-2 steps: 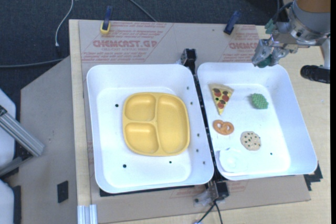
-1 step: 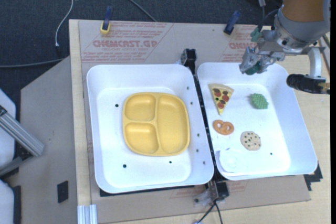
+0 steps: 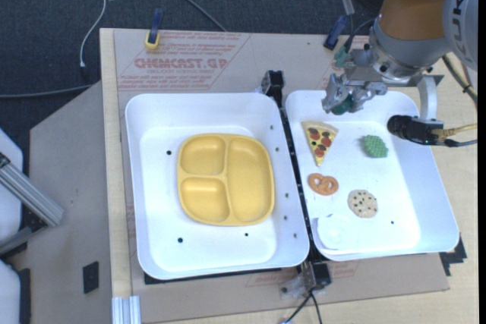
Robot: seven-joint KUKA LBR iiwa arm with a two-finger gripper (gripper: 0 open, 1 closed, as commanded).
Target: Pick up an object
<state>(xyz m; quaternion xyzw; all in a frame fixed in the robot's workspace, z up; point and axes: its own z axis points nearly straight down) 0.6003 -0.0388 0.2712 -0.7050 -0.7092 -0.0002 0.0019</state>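
The right bin (image 3: 425,228) holds a pizza slice (image 3: 320,140), a green broccoli-like piece (image 3: 373,146), a pretzel (image 3: 323,184) and a chocolate-chip cookie (image 3: 363,202). My gripper (image 3: 339,104) hangs over the bin's far left part, just above and slightly right of the pizza slice. Nothing shows between its tips. A yellow divided plate (image 3: 226,179) lies in the left bin (image 3: 152,133).
A black clamp (image 3: 272,81) sits at the far end of the seam between the bins. A blue and yellow clip (image 3: 155,32) rests at the board's far left corner. Cables run across the dark floor beyond the bench.
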